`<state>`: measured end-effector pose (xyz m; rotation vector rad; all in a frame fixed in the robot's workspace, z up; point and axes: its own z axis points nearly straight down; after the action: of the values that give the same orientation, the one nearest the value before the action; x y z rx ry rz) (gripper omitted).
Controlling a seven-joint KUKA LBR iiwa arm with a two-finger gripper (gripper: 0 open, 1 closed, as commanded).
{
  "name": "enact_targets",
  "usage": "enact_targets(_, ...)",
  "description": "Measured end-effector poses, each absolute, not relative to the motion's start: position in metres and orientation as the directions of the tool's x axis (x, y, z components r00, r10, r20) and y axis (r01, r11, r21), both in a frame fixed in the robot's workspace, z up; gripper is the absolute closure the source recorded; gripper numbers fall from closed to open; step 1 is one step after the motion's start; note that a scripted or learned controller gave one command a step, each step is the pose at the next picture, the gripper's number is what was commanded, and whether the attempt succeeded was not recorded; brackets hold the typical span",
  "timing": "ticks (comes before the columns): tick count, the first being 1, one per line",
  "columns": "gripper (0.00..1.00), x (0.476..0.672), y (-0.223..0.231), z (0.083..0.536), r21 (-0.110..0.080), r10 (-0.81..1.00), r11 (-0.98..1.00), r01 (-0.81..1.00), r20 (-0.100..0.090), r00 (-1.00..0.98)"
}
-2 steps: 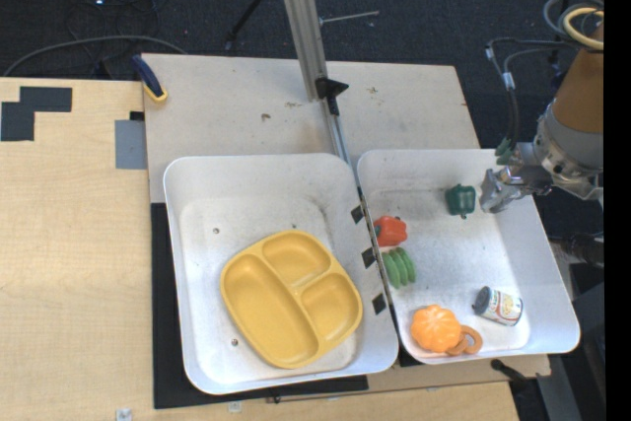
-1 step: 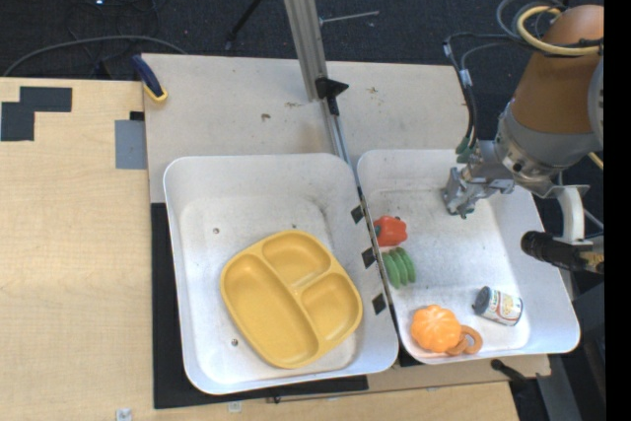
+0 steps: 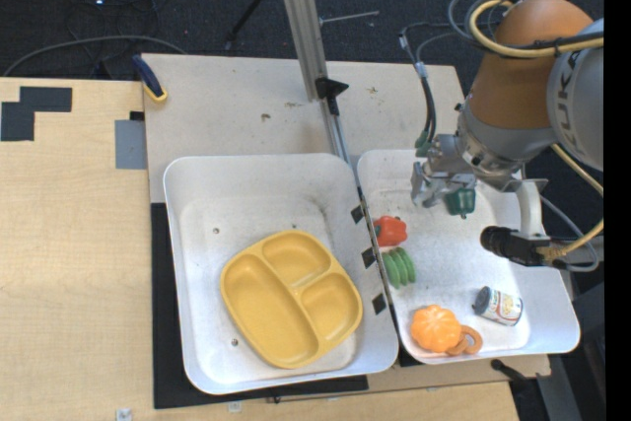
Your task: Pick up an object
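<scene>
My gripper hangs over the back part of the right bin. A small dark green object sits right against its lower end, partly hidden by it; I cannot tell whether it is held or lying in the bin. Nearer the front along the bin's left wall lie a red object and a ribbed green object. At the front sit an orange fruit with an orange ring against it, and a small can on its side.
The left bin holds a yellow divided plate. A metal post rises behind the bins. A black cylindrical part with a yellow cable juts over the right bin's right side. A wooden surface lies left.
</scene>
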<state>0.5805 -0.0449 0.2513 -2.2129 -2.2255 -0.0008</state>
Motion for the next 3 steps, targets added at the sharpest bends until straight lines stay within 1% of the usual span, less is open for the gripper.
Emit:
enact_targets(1,1.00,0.582,0.003,0.243,-0.005,1.000,0.005,1.000,0.002,-0.005)
enact_targets(2,1.00,0.595,0.053,0.246,-0.002,1.000,0.006,1.000,0.002,-0.005)
enact_targets(3,1.00,0.612,0.104,0.244,-0.002,1.000,0.004,1.000,0.000,-0.004)
